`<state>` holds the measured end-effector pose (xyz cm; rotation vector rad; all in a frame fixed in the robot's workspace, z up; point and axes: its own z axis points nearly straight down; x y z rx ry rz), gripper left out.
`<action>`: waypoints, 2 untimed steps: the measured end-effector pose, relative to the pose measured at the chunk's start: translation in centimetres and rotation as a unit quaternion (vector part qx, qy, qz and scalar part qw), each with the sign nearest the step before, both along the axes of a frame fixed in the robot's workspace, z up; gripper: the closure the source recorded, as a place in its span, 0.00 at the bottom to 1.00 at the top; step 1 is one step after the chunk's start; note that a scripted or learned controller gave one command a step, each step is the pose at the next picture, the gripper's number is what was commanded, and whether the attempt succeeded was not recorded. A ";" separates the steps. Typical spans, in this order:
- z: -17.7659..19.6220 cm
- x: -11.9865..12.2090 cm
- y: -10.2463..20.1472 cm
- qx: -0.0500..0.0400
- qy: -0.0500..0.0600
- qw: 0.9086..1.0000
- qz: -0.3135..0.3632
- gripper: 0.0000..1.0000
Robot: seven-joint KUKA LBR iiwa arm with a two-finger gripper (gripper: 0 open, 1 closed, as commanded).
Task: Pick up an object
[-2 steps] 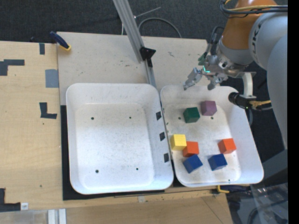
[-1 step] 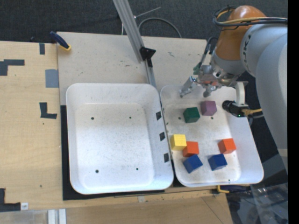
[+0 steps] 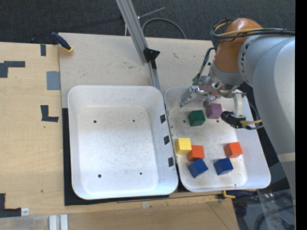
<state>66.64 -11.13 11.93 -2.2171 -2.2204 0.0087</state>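
Grey arm [image 3: 268, 66] with an orange band [image 3: 235, 30] reaches in from the right and sets the gripper [image 3: 204, 96] over the far end of the right bin [image 3: 259, 176]. Whether the gripper is released or clenched cannot be told at this angle; nothing is visibly lodged between its parts. Taking the purple block [image 3: 214, 110] as landmark: it lies just below and right of the gripper, small, cube-like, matt purple, whether touching the tool cannot be told. A green block [image 3: 196, 118] sits just left of it, close but apart. Toward the near side from the purple block lie a yellow block [image 3: 183, 144] with an orange block [image 3: 195, 152] touching it, a blue block [image 3: 197, 167] just beyond those, a second blue block [image 3: 223, 166], and a second orange block [image 3: 233, 149] near the right wall. A black and yellow cable piece [image 3: 237, 121] hangs just right of the purple block. Open floor remains between the purple block and the near cluster. The bin's far rim lies close behind the purple block. Left of the purple block, past the shared rims, stands the left bin [image 3: 76, 99].
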 end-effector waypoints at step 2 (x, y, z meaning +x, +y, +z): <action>-1.7 0.0 0.2 0.000 -0.002 1.000 0.001 1.00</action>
